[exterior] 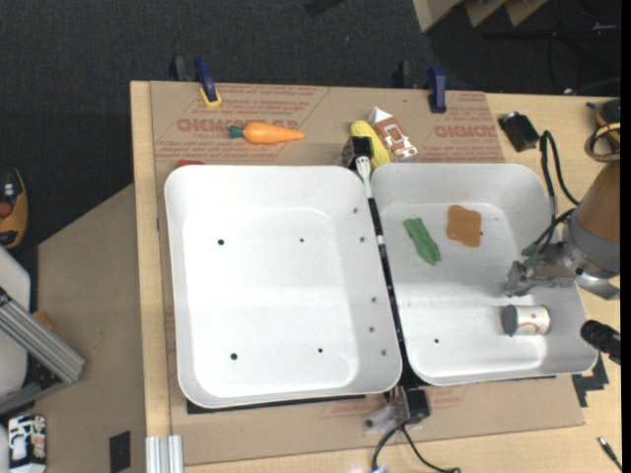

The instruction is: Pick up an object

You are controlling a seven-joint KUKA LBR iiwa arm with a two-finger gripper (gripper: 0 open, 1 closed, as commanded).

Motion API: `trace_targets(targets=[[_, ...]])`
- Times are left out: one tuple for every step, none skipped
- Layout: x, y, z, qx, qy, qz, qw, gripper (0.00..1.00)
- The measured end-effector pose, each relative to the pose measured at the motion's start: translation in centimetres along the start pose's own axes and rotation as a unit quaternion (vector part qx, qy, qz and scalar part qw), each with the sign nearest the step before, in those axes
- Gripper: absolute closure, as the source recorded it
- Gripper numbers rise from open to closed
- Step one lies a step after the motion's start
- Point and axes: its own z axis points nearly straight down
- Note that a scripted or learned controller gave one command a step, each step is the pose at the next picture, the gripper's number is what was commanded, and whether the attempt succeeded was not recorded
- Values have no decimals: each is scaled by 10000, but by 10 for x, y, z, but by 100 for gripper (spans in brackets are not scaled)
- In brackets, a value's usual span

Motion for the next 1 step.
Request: trace_targets(targets=[[-7, -17, 10, -21, -1, -12, 10000, 100]])
